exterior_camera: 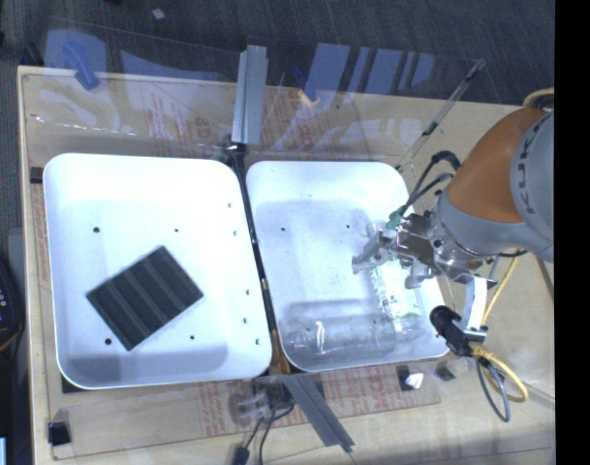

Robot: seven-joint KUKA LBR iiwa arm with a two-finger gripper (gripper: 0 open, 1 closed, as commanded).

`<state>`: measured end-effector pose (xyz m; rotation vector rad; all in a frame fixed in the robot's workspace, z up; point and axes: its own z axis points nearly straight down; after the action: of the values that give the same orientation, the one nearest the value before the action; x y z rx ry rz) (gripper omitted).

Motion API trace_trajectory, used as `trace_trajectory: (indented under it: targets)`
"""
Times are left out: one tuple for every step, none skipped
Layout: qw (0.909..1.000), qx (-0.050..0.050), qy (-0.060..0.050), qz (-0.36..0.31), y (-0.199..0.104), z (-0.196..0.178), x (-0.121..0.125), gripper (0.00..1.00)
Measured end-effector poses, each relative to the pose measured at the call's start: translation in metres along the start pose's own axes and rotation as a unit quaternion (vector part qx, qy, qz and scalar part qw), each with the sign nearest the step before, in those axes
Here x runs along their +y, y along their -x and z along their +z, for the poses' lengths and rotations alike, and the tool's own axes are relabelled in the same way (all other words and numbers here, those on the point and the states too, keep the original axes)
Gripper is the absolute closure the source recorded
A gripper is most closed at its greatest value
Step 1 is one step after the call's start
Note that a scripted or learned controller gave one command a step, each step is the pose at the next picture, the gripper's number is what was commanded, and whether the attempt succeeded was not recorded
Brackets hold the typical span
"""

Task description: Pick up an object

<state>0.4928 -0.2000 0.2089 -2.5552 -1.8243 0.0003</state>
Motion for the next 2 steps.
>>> trace_trajectory:
  targets:
    - [0.9919, -0.001, 0.001, -0.127, -0.008, 0.009, 0.021, 0.00]
    - [0.9952, 0.000, -0.001, -0.098, 0.011, -0.007, -0.012, 0.00]
